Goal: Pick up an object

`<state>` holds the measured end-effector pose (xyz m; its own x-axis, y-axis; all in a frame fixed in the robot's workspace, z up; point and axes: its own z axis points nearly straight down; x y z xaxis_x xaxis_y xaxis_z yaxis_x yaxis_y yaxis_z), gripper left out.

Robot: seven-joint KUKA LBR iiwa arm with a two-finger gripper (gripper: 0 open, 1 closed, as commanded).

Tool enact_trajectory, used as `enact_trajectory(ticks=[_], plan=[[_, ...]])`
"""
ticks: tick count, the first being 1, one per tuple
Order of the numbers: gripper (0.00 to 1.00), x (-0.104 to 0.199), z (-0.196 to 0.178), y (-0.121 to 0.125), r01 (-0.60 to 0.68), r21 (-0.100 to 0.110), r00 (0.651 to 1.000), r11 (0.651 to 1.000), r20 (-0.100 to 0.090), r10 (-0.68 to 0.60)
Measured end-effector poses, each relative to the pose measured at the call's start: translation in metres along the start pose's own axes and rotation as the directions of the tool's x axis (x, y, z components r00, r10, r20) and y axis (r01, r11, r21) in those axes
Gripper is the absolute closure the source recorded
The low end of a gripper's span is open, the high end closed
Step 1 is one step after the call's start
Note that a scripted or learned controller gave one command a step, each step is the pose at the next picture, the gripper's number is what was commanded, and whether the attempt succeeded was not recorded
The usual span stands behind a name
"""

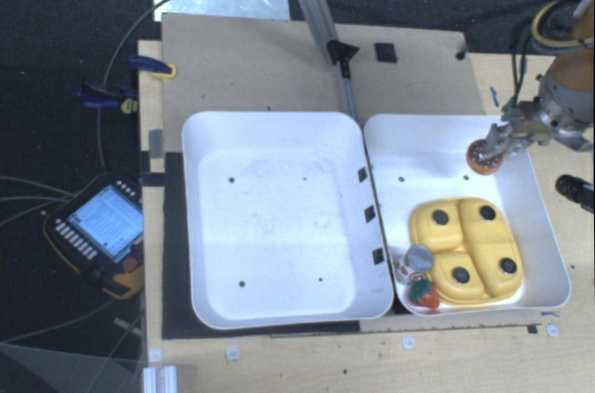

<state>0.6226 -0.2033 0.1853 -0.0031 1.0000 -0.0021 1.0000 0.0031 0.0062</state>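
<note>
Gripper point(493, 147) first: it hangs low over the right-hand white plastic bin point(548, 233), at that bin's far right corner, with the grey arm point(565, 98) reaching in from beyond the bin's right wall and bent down steeply at the wrist. Just under the tips sits a small brown ring-shaped thing point(483, 159), perhaps a toy doughnut, though it is too small to be sure. It seems to touch the tips, or nearly so, but whether the fingers are spread or closed, or have any hold on it, I cannot tell from here.

Nearer the front of the same bin lies a large yellow moulded block with four dark dimples point(468, 250), and against its left side a little cluster of a grey disc and red-green bits point(417, 275). Both are well apart from the gripper. The ring looks the likely target, straight below.
</note>
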Motion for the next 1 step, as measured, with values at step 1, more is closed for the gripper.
enact_trajectory(ticks=[1], plan=[[1.00, -0.0022, -0.0633, -0.0032, 0.001, -0.001, 1.000, 1.000, 0.000, -0.001]])
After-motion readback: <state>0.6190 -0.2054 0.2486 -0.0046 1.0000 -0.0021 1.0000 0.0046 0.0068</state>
